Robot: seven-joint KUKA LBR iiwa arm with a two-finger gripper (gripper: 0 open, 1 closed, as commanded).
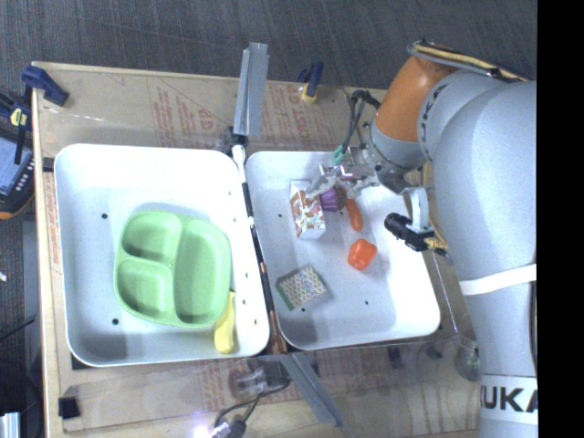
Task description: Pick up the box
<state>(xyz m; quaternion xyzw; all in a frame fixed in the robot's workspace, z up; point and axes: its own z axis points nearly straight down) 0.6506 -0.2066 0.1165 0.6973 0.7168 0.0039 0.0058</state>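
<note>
The box (307, 212) is a small white carton with red and purple print, lying flat in the upper left part of the right bin (415, 313). My gripper (334, 182) reaches down from the right, just above the box's top right corner and close against it. The gripper's body hides that corner and whatever sits under it. The box rests on the bin floor.
Also in the right bin are a small orange cup (361, 254), a slim orange piece (353, 215) and a flat patterned square (302, 286). The left bin (82, 167) holds a green divided plate (173, 267) and a yellow object (225, 332). The arm's bulk covers the bench's right side.
</note>
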